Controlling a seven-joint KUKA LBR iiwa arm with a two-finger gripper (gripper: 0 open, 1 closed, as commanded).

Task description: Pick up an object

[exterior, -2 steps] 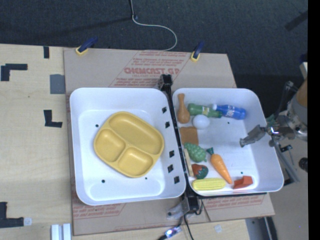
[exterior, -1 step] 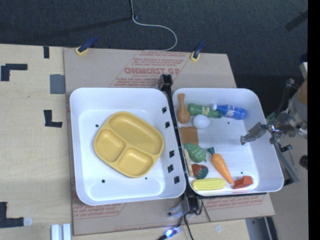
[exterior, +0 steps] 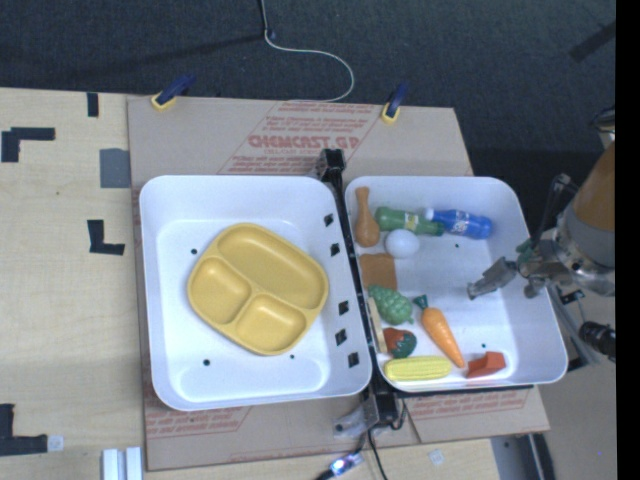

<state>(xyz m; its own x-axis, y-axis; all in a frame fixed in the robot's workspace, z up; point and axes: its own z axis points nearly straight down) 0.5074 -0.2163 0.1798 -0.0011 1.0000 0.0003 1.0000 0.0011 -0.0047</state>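
The toys lie in the right bin (exterior: 520, 208), mostly along its left and near sides. At the far end a green bottle (exterior: 408, 221) and a blue bottle (exterior: 462, 224) lie end to end, with a white ball (exterior: 401, 243) just below them and a tan pin-shaped piece (exterior: 366, 220) to their left. Below that come a brown block (exterior: 378, 269), a green leafy vegetable (exterior: 393, 305), a carrot (exterior: 441, 336), a small red and green piece (exterior: 400, 343), a corn cob (exterior: 417, 369) and a red piece (exterior: 487, 364).

The gripper (exterior: 484, 285) hangs over the bare right part of this bin, well apart from the toys, with nothing in it; how far its fingers stand apart I cannot tell, as they show as one dim grey shape. The arm behind it is cut off at the right.

The left bin (exterior: 160, 208) holds a yellow tray (exterior: 258, 287) with three compartments, lying at a slant.

Both bins sit on cardboard (exterior: 290, 138) with red print, held by two clamps (exterior: 172, 91) at its far edge, on a pale wooden bench (exterior: 60, 298) marked with black shapes. Beyond is dark carpet (exterior: 450, 28), crossed by a thin white cable (exterior: 320, 53).
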